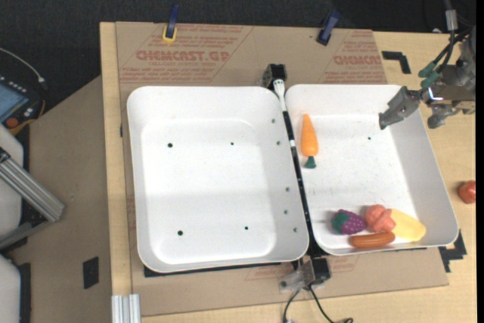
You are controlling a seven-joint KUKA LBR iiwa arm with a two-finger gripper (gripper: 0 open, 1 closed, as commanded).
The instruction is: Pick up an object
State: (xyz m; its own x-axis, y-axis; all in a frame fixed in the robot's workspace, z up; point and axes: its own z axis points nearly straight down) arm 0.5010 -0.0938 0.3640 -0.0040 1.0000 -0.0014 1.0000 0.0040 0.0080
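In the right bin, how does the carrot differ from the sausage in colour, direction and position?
The carrot is orange with a green top, while the sausage is reddish orange all over. The carrot lies along the bin's left wall, pointing away from the camera; the sausage lies crosswise near the front edge. The carrot lies alone, while the sausage is packed against other toy foods. Both are long toy foods in the right bin.

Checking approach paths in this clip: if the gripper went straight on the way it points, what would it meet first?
The two-finger gripper points down-left, so probably the bare floor of the right-hand shallow white bin, short of the orange toy carrot; depth is unclear.
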